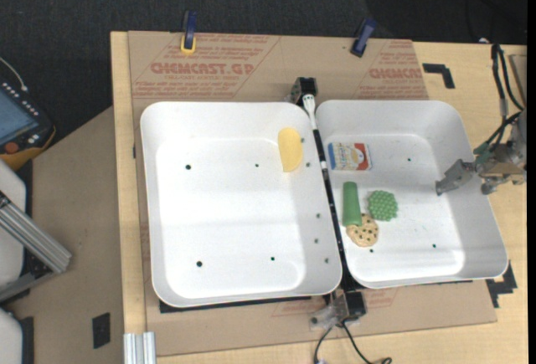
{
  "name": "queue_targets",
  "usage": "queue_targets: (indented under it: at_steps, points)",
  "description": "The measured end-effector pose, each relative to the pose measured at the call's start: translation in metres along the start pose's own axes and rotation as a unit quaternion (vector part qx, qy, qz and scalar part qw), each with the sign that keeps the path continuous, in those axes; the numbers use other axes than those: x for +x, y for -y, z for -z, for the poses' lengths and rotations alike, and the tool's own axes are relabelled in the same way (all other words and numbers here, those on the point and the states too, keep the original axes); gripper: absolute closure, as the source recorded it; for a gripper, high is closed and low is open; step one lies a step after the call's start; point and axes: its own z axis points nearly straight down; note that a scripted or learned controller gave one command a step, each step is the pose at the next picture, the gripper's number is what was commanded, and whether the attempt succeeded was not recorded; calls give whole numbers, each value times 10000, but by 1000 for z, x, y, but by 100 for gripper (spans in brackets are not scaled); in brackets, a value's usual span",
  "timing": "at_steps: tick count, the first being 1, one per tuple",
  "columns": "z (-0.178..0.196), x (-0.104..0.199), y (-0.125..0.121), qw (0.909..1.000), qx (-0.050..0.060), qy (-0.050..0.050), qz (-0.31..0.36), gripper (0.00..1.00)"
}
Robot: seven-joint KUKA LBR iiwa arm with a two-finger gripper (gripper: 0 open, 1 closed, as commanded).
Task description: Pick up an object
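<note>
Tool (456,176) half-hidden at right bin (469,253) edge

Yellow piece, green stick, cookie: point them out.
yellow piece (290,150), camera view, middle of its body, left bin.
green stick (350,203), camera view, mid-length, right bin.
cookie (363,232), camera view, centre of its face, right bin.

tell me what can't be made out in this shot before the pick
- Gripper, camera view: small and blurred at the right bin's far side; whether its fingers are open or shut cannot be told.
- Arm, camera view: cut off by the right edge, so its pose is unknown.
- Small carton: label print too small to read.
- Cookie and green stick: too close together to tell whether they touch or overlap.
</note>
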Motion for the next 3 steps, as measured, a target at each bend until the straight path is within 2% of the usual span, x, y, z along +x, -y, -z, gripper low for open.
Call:
queue_targets:
  at_steps: [1,2,3]
  points:
    - [12,3,-5,10000,-55,16,35,100]
    - [125,-1,24,9999,-104,39,35,100]
    - [190,0,42,9999,-92,34,40,100]
